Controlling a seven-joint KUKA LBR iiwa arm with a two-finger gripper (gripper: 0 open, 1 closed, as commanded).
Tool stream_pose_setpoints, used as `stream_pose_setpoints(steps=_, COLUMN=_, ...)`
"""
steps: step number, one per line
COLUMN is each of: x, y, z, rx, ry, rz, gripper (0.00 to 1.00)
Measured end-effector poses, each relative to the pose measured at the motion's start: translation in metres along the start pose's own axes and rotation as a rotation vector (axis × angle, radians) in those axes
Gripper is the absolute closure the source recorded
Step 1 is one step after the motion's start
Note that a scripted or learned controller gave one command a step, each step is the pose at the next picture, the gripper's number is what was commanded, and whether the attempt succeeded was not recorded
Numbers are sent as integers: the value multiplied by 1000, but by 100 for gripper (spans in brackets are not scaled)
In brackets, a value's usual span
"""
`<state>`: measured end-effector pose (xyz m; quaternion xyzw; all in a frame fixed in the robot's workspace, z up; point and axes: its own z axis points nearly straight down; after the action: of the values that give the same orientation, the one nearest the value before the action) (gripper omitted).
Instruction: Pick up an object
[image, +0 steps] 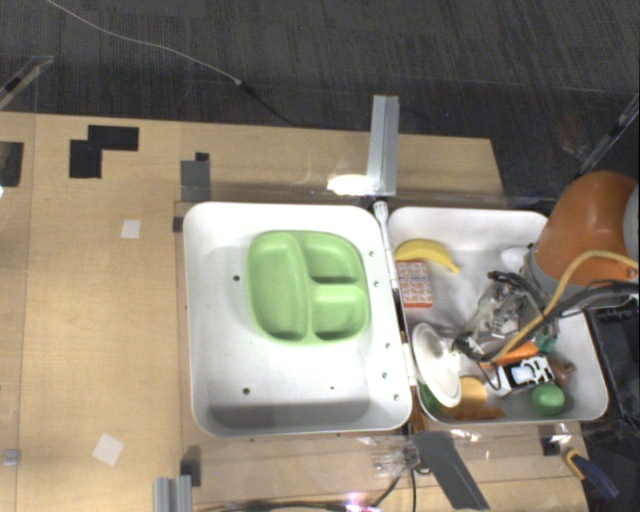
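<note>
The right bin (470, 225) holds several objects. A yellow banana (428, 252) lies at its far left, with a small red-and-white packet (415, 283) just in front of it. A white cup (437, 363) lies on its side at the near left, over a green item (430, 400) and beside a tan piece (473, 389). Along the near edge sit a black-and-white object (525, 373), a green ball (548, 399) and a brown object (566, 373). My gripper (497, 318) is low in the bin's middle, just right of the cup and above an orange object (517, 352).
The left bin (215, 330) holds a green divided tray (306, 285). A metal post (384, 145) stands behind the divider between the bins. The arm's orange band (592, 215) and its cables hang over the right bin's right side.
</note>
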<state>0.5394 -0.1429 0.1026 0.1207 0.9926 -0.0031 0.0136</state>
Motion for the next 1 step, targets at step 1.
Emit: stream_pose_setpoints(steps=1, x=-81, y=-47, z=-46, rx=-4, ry=11, rz=-284, gripper=100)
